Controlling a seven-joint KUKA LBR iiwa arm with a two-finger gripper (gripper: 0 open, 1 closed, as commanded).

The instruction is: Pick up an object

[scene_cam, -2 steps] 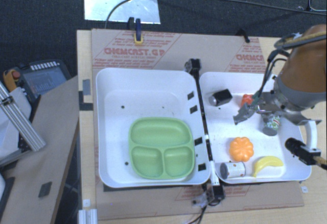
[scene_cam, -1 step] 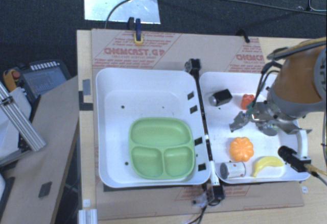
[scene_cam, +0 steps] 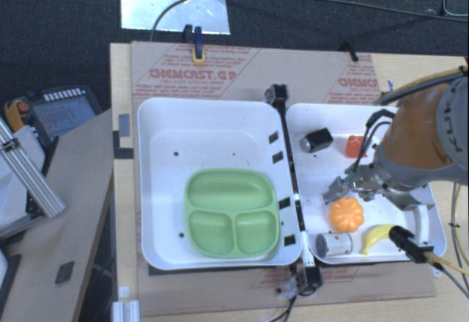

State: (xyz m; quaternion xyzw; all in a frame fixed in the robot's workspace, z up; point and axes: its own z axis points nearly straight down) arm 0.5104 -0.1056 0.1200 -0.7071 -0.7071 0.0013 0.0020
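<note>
The right bin [scene_cam: 311,166] holds several small objects. An orange pumpkin-shaped toy [scene_cam: 346,216] lies near its front middle. Beside it at the front are a yellow banana [scene_cam: 374,238] and a silver can [scene_cam: 333,244] on its side. A black cylinder [scene_cam: 316,140] and a small red object [scene_cam: 355,145] lie toward the back. My gripper [scene_cam: 346,187] hangs low in this bin, just behind and above the pumpkin toy, with the grey and orange arm reaching in from the right. Nothing is seen held in it.
The left bin [scene_cam: 157,166] holds a green divided plate [scene_cam: 231,212] at its front right. A black-clipped wall [scene_cam: 287,166] separates the two bins. Cardboard lies under both bins.
</note>
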